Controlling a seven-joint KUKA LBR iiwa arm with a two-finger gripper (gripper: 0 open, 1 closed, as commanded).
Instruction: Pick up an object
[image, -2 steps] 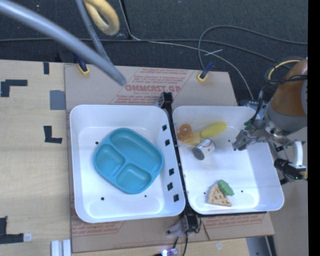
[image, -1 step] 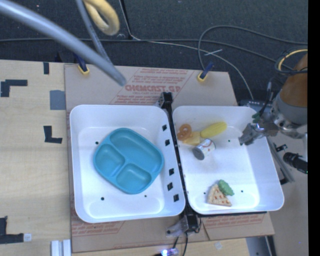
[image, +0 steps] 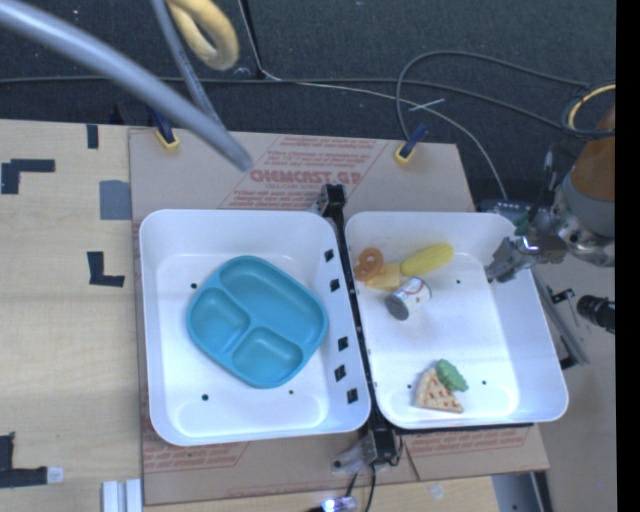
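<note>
In the right bin (image: 520, 330) lie a yellow corn cob (image: 427, 259), an orange ring-shaped piece (image: 370, 264), a small tin can on its side (image: 405, 297) and a pizza slice with a green topping (image: 440, 388). My gripper (image: 503, 261) hangs at the right bin's upper right rim, to the right of the corn cob and apart from it. Nothing shows between its fingers.
The left bin (image: 165, 300) holds a blue divided plate (image: 256, 320). A black clip divider (image: 343, 300) joins the two bins. Cables run across the dark bench behind the bins, and a grey pole (image: 150, 85) crosses the upper left.
</note>
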